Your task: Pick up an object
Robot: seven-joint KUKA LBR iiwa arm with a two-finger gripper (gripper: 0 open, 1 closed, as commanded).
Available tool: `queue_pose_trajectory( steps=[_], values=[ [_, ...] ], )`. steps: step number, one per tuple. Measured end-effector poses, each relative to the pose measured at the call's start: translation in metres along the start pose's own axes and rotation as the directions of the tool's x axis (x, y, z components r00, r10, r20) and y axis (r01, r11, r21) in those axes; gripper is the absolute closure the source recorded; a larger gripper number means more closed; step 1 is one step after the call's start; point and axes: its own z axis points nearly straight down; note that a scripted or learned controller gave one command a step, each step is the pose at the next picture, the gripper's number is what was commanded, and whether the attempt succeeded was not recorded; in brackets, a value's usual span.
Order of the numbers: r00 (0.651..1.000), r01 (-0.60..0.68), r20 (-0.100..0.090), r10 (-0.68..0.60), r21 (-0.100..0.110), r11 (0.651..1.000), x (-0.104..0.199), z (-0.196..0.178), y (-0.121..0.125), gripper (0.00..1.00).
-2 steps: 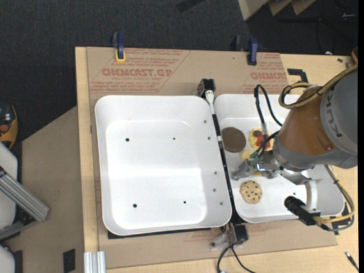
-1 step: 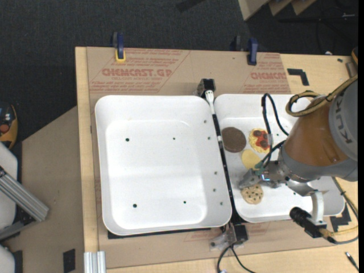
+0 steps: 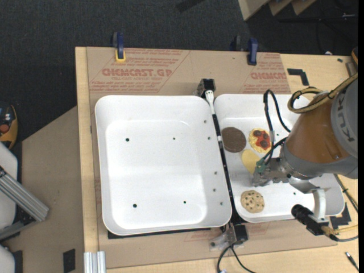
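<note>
In the right bin (image 3: 239, 108) lie a brown round disc (image 3: 232, 139), a small pizza-like piece with red spots (image 3: 260, 140), a pale yellow piece (image 3: 249, 160) and a chocolate-chip cookie (image 3: 252, 201). My gripper (image 3: 261, 172) reaches in from the right and hangs low over the bin, just right of and partly over the yellow piece, above the cookie. The grey and orange arm (image 3: 318, 141) covers the bin's right side.
The left bin (image 3: 114, 118) lies beside the right one, with a black divider strip (image 3: 219, 147) between them. Black cables (image 3: 273, 115) loop over the right bin's back. Blue clamps (image 3: 118, 43) hold the cardboard bench at the back edge.
</note>
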Motion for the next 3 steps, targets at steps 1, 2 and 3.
queue_pose_trajectory(
  steps=[1,2,3],
  values=[
    [1.000,0.013,-0.001,-0.013,-0.014,1.000,0.085,-0.096,0.060,1.00],
    [1.000,0.015,-0.005,-0.015,-0.013,1.000,0.192,-0.187,0.087,1.00],
    [1.000,0.003,-0.001,-0.003,-0.022,1.000,0.184,-0.363,0.119,1.00]
  ],
)
